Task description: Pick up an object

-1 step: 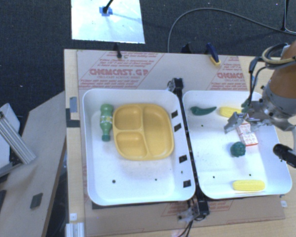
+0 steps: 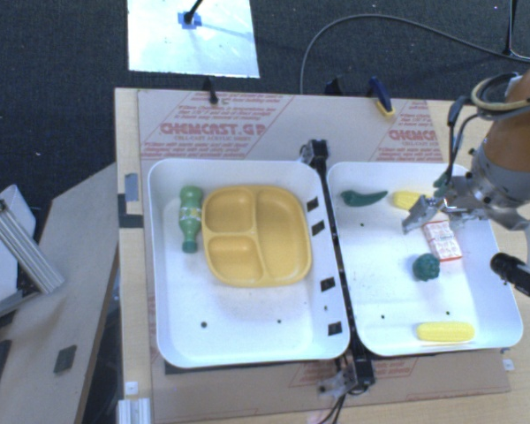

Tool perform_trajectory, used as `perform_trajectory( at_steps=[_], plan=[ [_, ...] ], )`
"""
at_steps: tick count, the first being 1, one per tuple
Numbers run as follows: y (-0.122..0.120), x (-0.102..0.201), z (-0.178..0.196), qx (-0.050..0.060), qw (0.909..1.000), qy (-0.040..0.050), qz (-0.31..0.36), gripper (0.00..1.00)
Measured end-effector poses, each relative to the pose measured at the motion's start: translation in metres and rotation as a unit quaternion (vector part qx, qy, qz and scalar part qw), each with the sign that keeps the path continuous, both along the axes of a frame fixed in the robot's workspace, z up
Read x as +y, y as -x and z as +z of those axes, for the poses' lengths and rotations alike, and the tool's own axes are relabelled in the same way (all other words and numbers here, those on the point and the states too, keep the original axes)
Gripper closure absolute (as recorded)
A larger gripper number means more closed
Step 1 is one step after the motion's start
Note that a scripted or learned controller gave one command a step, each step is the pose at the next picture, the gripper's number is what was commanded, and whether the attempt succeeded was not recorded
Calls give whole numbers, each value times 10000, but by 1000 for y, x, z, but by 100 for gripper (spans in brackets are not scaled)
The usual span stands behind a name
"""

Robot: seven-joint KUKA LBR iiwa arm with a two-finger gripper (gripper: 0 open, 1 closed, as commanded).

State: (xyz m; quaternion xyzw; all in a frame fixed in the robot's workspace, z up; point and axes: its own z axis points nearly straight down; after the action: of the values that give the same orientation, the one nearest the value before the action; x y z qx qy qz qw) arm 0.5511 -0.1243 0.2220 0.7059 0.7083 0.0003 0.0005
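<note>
red "chemcast gp" print on clear sheet (image 2: pixel 214 131) under bins, repeated at right, partly hidden.

one camera | high above the bench (image 2: pixel 247 117) | looking down at a slant | both white bins (image 2: pixel 247 343) seen whole | arm side right of bench

there's a flat red-and-white packet (image 2: pixel 442 240) lying right under the gripper (image 2: pixel 424 211), green lump (image 2: pixel 427 267) just past it

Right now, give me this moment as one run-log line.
hand: over right bin, above red-and-white packet | holding: nothing seen | nearby: yellow piece, green lump | left bin: yellow tray, green bottle
</note>
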Motion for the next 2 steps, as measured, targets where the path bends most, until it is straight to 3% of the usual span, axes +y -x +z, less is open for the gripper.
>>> perform_trajectory(
  at_steps=[2],
  plan=[
    [4,1,-117,17,10000,-7,-10,0]
  ],
)
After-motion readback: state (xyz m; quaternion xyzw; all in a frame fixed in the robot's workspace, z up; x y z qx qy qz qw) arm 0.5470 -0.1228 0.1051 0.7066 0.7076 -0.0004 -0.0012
